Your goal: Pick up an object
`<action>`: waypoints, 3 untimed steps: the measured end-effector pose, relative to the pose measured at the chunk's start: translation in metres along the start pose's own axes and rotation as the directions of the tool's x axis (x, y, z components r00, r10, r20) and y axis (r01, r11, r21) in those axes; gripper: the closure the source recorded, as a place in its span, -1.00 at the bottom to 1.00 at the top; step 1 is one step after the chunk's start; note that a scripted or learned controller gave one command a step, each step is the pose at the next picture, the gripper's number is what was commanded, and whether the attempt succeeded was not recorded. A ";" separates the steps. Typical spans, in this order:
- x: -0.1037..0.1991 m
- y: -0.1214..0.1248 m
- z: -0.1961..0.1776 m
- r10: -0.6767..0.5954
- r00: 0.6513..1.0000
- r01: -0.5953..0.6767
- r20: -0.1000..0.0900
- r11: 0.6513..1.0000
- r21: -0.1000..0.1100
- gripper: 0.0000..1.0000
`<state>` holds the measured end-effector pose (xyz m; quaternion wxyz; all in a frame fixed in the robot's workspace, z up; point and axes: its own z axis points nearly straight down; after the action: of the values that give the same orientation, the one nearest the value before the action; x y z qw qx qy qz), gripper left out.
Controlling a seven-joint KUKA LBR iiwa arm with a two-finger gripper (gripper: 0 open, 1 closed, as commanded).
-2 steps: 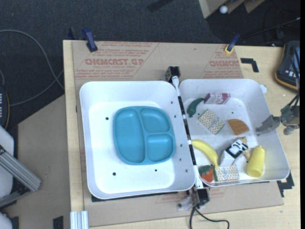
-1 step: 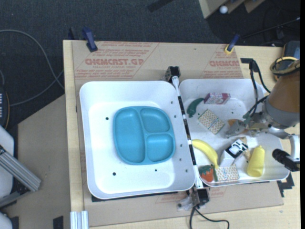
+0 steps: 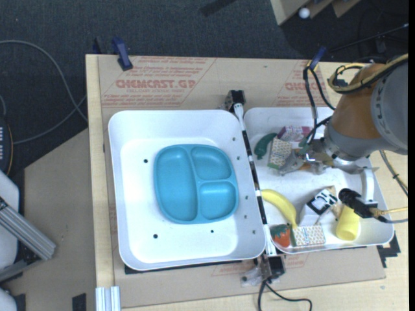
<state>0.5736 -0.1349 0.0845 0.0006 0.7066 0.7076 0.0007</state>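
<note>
Gripper point(image 3: 305, 157): low in right bin point(image 3: 373, 238), grip state unclear
Left bin point(image 3: 130, 141): blue tray point(image 3: 194, 183)
Front: banana point(image 3: 280, 205), yellow cup point(image 3: 347, 224)

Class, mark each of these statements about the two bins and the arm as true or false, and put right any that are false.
1. The blue divided plate lies in the left bin. True.
2. The banana lies on the blue plate. False: it lies in the right bin, near the wall between the bins.
3. The yellow cup is in the right bin, toward its near right corner. True.
4. The arm reaches over the left bin. False: it is over the right bin, with the gripper low among the objects at the far end.
5. The blue plate has three compartments. True.
</note>
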 end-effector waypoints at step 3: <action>0.000 -0.020 -0.071 0.000 1.000 0.000 0.000 1.000 0.000 1.00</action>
<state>0.5533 -0.1350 0.1553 0.0007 0.7065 0.7077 0.0007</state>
